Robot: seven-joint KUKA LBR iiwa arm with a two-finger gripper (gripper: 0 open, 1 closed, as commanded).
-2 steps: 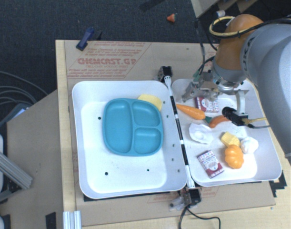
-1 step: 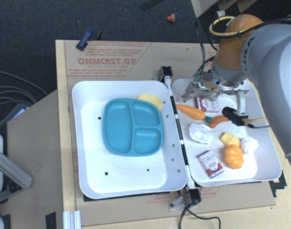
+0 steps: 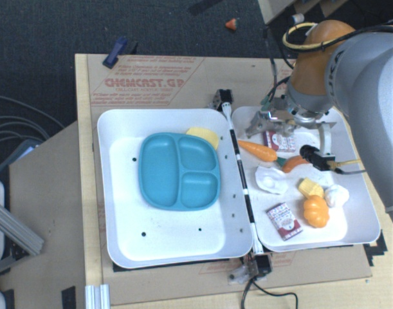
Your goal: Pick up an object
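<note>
Arm [image 3: 360,69]: grey, orange band [image 3: 318,50] above wrist; enters from right, reaching over far part of R bin.
Gripper [image 3: 281,122]: low over far-left part of R bin, directly above far carton. Opening: cannot tell. Nothing seen held.
R bin [image 3: 341,235]: shallow, white; holds 8 loose items.
Far carton [image 3: 283,143]: small, red/white, partly covered by gripper; lies just right of carrot's thick end.
Carrot [image 3: 257,150]: orange, lying flat, tip twd divider betw. bins.
Orange-red piece [image 3: 293,164]: small, just near of far carton.
White piece [image 3: 270,178]: crumpled-looking, near of carrot, about mid-bin.
Yellow block [image 3: 310,188]: right of white piece, just far of orange fruit.
Orange fruit [image 3: 316,212]: round, near-right area; touching or almost touching yellow block.
Small white item [image 3: 338,195]: just right of yellow block; type unclear.
Near carton [image 3: 284,220]: red/white, lying flat, left of orange fruit, close to near rim.
L bin [image 3: 119,198]: shallow, white, side by side w/ R bin.
Blue plate [image 3: 179,171]: 3-compartment, about centre of L bin.
Yellow piece [image 3: 204,136]: at plate's far-right edge, partly hidden by it.
Bench sheet [image 3: 145,81]: brown board w/ red print, under both bins.
Blue item [image 3: 114,52]: at far-left corner of bench sheet, outside bins.
Orange bit [image 3: 231,24]: tiny, on dark floor, far side.
</note>
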